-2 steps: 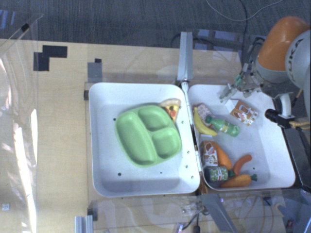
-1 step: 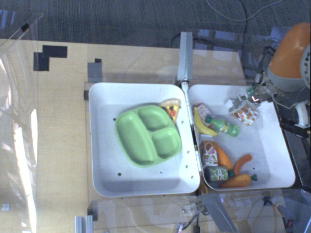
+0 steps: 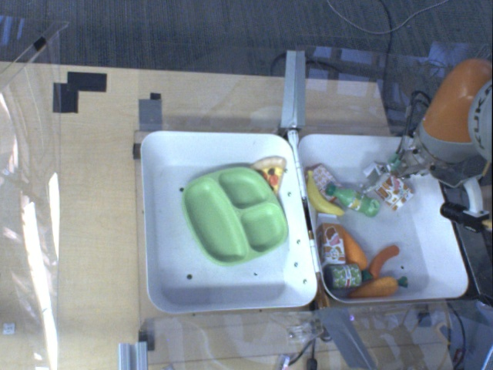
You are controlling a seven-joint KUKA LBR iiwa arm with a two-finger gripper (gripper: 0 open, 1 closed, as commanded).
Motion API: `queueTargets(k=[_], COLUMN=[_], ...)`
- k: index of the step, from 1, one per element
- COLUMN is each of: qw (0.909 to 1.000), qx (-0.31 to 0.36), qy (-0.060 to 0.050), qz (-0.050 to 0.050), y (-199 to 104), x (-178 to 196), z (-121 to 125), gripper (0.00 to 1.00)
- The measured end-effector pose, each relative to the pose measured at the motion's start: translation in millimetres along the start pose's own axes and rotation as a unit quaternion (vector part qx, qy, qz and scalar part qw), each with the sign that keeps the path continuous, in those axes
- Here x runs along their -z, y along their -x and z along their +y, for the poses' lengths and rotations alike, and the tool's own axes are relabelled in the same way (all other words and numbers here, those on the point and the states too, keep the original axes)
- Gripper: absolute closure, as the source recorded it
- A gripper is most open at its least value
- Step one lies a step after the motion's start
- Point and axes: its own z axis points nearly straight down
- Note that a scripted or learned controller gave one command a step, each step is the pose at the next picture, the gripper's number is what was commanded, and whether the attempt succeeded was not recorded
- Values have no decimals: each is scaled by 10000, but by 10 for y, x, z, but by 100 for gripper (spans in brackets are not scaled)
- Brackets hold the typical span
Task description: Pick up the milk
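On the counter [image 3: 92, 230] sit 2 shallow white bins, and the green divided plate [image 3: 235, 214] serves here as the landmark. That plate lies in the middle of the left bin [image 3: 166, 284], and a pizza slice [image 3: 271, 169] rests at the plate's upper right corner, against the wall between the bins.

Right of the plate, across that wall, the right bin [image 3: 439, 284] holds the clutter. Closest to the plate is a banana [image 3: 317, 195], with a green bottle [image 3: 356, 201] just beside it. Lower and to the plate's right lie a red and white packet [image 3: 333, 243], a dark jar [image 3: 344, 276] and 2 carrots [image 3: 377, 272].

Farthest right of the plate, near the bin's upper part, the milk [image 3: 394, 192] appears to be the small white and red carton, tilted. The gripper [image 3: 400, 163] hangs just above it; whether it is spread or closed, or touching the carton, cannot be told.

By this judgement the task is at the reach and grasp step. The next move calls for the gripper to settle around the carton alone, clear of the bottle, then lift.
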Motion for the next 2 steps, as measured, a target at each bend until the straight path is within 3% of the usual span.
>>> queueTargets(k=[1,2], qw=[10000,9996], qx=[6,-268], qy=[39,-7], qz=[-14,7], y=[2,-441], x=[128,1172], z=[27,327], gripper=[100,100])
